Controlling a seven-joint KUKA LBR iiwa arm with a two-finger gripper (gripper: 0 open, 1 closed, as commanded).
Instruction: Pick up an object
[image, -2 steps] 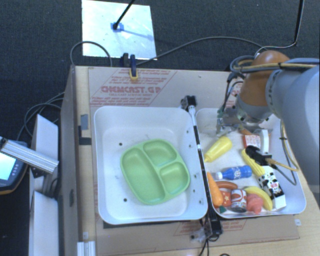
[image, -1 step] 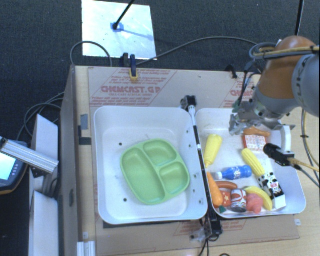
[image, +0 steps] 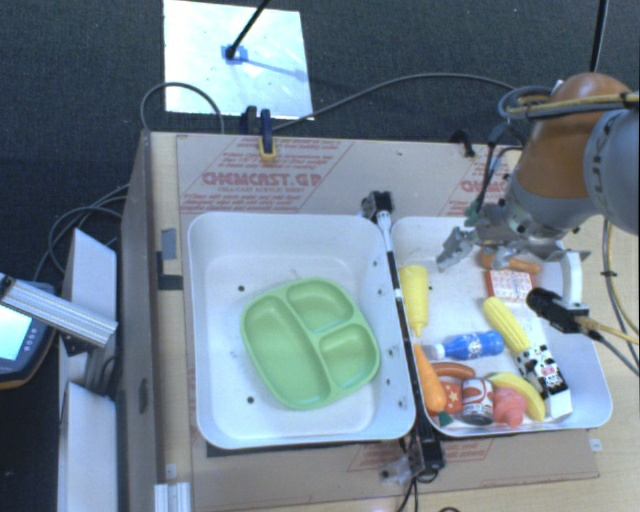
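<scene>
Pincer (image: 455, 246) of the grey arm hangs over the far part of the right white bin (image: 598, 385), pointing toward the bin's divider side. Its two metal fingers look slightly spread with nothing between them, so it holds no object.

From the one overhead view, the right bin carries all the candidates. Just below the pincer lies a yellow plastic corn cob (image: 414, 297) against the left wall. A second, paler yellow corn cob (image: 506, 324) lies slantwise in the middle, and a small blue bottle (image: 470, 346) lies on its side between the two. Nearer the front edge sit an orange toy carrot (image: 429, 380), a red-and-white can (image: 470, 396), a pink toy piece (image: 508, 403) and a black-and-white carton (image: 547, 375). A flat printed card (image: 510, 286) lies under the wrist.

The left white bin (image: 215, 300) carries a light green divided plastic tray (image: 309, 342).

I judge the nearer corn cob the likeliest target (it sits closest to the pincer). It is probably light, hollow, rigid plastic, rounded and a little slippery, so a grip across its middle, square to its long axis, should keep it from rolling or squirting out. The wall beside it leaves little room for one finger.
</scene>
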